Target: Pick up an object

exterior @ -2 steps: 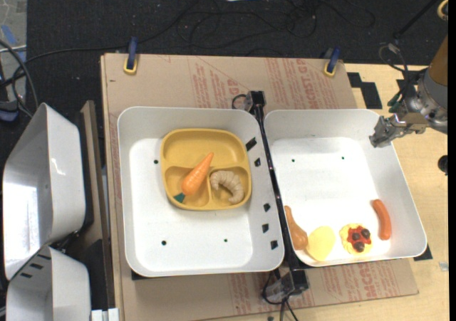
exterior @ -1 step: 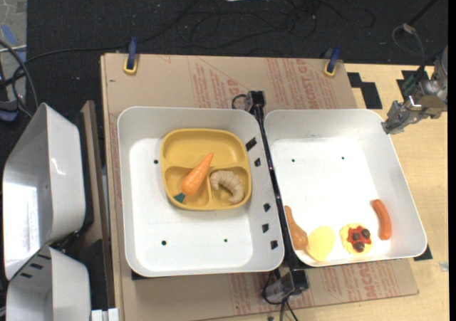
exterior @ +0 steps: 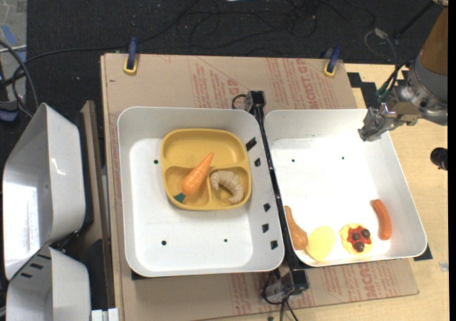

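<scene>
Camera view: gripper (exterior: 372, 129) over the right bin's (exterior: 335, 170) far right corner, with nothing seen between its fingers; whether they are spread or closed cannot be told.

Red print on the brown board (exterior: 214, 77) is too faint to read. Left bin (exterior: 142, 241) holds a yellow divided plate (exterior: 178, 143) bearing a carrot (exterior: 197, 174) and a pale shrimp (exterior: 229, 184). Along the right bin's near edge lie a drumstick (exterior: 295, 228), a yellow disc (exterior: 321, 241), a small tart (exterior: 355, 238) and a sausage (exterior: 382, 218).
</scene>
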`<state>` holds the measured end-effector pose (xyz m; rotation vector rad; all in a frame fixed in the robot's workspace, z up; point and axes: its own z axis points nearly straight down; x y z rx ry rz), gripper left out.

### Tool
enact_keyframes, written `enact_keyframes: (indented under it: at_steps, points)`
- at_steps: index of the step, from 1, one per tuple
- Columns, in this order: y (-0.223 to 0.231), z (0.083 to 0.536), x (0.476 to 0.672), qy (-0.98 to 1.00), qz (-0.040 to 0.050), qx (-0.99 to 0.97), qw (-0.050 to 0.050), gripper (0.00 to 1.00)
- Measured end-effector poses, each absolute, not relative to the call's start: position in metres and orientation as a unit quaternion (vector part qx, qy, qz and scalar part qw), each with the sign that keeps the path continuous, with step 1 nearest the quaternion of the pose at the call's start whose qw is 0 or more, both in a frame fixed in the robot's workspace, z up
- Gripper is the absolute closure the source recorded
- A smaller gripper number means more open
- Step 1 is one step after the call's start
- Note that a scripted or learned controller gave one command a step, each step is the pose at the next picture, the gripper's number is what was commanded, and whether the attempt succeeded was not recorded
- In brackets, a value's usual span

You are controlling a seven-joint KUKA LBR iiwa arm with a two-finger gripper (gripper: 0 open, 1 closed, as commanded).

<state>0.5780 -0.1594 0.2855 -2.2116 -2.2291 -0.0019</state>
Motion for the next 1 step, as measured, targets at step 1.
enact_keyframes:
  at_steps: [1]
  points:
    - [-0.1153, 0.2715, 0.5696, -0.710, 0.0002, -0.705, 0.001, 1.00]
